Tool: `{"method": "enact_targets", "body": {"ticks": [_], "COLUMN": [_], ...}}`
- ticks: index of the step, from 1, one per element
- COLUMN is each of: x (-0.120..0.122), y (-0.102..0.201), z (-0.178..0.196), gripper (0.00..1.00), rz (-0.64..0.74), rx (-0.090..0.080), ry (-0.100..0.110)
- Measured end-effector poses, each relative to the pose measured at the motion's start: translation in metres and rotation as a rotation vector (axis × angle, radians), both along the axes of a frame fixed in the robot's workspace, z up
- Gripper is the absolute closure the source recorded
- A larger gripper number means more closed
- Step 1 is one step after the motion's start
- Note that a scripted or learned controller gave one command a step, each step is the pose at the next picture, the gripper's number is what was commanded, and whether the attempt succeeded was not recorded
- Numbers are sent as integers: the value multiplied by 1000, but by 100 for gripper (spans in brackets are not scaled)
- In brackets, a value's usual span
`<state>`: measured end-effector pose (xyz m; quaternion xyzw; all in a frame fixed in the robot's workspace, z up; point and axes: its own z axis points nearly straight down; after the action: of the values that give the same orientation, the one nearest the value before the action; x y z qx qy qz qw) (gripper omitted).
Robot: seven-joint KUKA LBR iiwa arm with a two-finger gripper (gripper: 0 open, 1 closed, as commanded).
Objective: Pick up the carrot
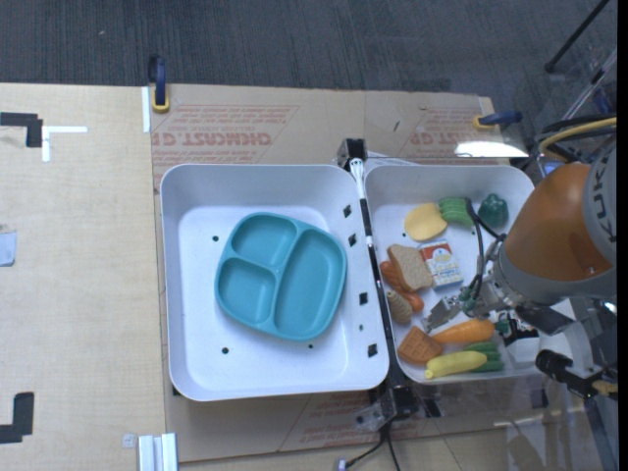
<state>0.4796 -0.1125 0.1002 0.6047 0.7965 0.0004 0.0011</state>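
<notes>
The carrot (463, 333) is a small orange toy lying on its side near the front of the right bin (385, 186). It rests between an orange waffle piece (420, 345) and a yellow banana-like piece (456, 364). My gripper (449, 312) is down low in this bin, its metal tip just above and to the left of the carrot, close to it or touching it. The wrist with the orange band (559, 232) hangs over the bin's right side and hides that part of the floor. The carrot lies on the bin floor and is not lifted.
The right bin also holds a bread slice (409, 268), a small carton (443, 263), a yellow chip (425, 222), green toys (456, 210) and a sausage (395, 277). A teal divided plate (282, 275) lies in the left bin (175, 292).
</notes>
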Motion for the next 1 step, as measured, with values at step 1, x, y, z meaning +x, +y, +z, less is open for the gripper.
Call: {"method": "enact_targets", "body": {"ticks": [1], "x": [2], "y": [-1], "z": [9], "gripper": [100], "rz": [-5], "rx": [-2], "ry": [-4]}}
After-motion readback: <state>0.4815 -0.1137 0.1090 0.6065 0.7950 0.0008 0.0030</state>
